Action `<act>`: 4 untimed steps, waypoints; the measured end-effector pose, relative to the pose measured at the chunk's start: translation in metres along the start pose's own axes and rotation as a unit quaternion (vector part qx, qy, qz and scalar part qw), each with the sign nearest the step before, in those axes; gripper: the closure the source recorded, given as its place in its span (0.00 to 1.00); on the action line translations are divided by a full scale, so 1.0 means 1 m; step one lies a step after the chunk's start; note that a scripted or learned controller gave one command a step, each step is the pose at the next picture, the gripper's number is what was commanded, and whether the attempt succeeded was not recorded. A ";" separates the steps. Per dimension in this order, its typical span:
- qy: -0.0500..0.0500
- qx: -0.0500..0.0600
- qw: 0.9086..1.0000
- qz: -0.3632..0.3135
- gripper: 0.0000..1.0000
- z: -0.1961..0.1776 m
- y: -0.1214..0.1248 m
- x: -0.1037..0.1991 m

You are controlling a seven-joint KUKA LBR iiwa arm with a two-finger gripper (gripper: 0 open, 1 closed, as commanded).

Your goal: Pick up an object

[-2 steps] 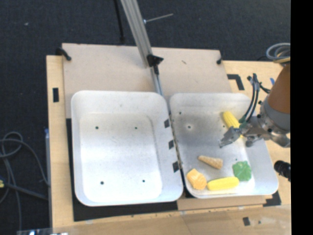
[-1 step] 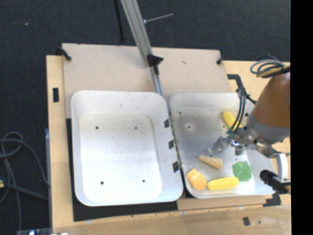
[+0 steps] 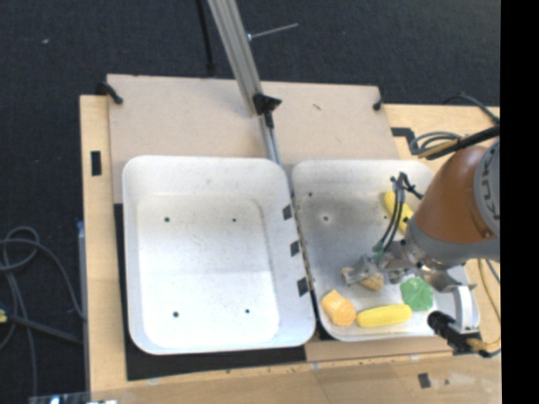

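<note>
My gripper [image 3: 362, 272] is low inside the right bin [image 3: 337, 183], near its front half, below the orange-banded wrist [image 3: 455, 204]. A small tan object [image 3: 371, 283] lies right under the gripper's tip, touching or nearly touching it. Just to the right sits a green object [image 3: 416, 294]. A long yellow corn-like piece [image 3: 384, 316] and an orange-yellow block [image 3: 338, 307] lie along the bin's front edge. Another yellow object [image 3: 394, 204] is partly hidden behind the arm.
The left bin [image 3: 210, 251] sits beside the right one, with a raised divider [image 3: 296, 242] between them. A metal pole [image 3: 240, 49] slants down to the back of the bins. Cables [image 3: 438, 141] run at the right.
</note>
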State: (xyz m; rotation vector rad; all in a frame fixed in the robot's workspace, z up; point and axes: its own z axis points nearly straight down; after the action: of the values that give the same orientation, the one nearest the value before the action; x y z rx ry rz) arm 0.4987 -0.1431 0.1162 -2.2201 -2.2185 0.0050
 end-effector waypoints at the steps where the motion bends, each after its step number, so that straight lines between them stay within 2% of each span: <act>1: -0.001 -0.006 1.000 0.003 1.00 -0.015 0.003 -0.001; 2: -0.001 -0.007 1.000 -0.002 1.00 -0.079 0.007 0.000; 3: -0.001 -0.005 1.000 -0.002 1.00 -0.105 0.009 -0.001; 4: 0.001 -0.004 1.000 -0.005 1.00 -0.109 0.031 0.058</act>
State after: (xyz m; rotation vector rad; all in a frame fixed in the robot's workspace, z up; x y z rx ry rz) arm 0.5303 -0.0855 0.2251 -2.2126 -2.2319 -0.0049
